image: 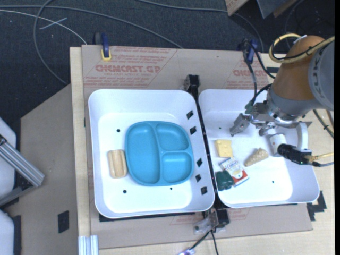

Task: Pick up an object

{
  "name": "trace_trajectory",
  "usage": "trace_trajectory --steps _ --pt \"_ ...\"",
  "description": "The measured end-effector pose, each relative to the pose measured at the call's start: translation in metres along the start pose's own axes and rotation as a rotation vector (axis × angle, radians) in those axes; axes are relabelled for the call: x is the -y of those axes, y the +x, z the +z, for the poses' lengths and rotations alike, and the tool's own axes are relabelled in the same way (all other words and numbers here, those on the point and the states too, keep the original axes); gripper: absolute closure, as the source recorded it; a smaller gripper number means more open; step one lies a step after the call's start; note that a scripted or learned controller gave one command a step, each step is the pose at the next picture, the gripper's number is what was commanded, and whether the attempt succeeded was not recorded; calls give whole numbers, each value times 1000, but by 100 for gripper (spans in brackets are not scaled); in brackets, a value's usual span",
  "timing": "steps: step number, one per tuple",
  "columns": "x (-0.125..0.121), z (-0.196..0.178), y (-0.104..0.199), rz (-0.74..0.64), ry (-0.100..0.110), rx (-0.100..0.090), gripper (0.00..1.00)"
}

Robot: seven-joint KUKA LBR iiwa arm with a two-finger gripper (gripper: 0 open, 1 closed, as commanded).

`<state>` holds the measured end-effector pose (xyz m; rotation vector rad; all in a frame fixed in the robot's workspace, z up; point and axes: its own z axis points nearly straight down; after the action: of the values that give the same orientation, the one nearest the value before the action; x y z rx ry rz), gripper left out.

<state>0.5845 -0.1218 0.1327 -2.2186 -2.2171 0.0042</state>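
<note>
**A:** Two bins sit side by side on the bench. What lies in each?

**B:** In the left bin (101,116) there is a blue divided plate (158,153) with three compartments, lying flat near the middle. Just beside its left edge rests a small tan block (117,163) that looks like a piece of bread. The right bin (303,187) holds the smaller things, grouped toward its left side: a yellow square (223,147), a pale wedge-shaped piece (257,156) to the right of it, a red and white packet (235,170) nearer the camera, and a dark green item (223,181) touching that packet at its left.

**A:** Where is the arm?

**B:** It reaches in from the right, with the orange band (297,68) above the far part of the right bin. The gripper (245,122) hangs over the far left area of that bin, farther back than the yellow square and apart from it.

**A:** Is anything held?

**B:** Nothing shows between the fingers. One grey finger (238,125) points down to the left, but I cannot tell whether the pair is spread or closed.

**A:** And the objects?

**B:** All rest on the bin floors, none lifted.
</note>
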Motion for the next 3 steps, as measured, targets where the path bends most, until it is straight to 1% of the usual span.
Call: trace_trajectory --steps 1,2,3 --pt "0 50 1 0 0 0 0" --pt "-1 37 1 0 -5 0 100" --pt "7 -14 3 -1 -10 2 100"
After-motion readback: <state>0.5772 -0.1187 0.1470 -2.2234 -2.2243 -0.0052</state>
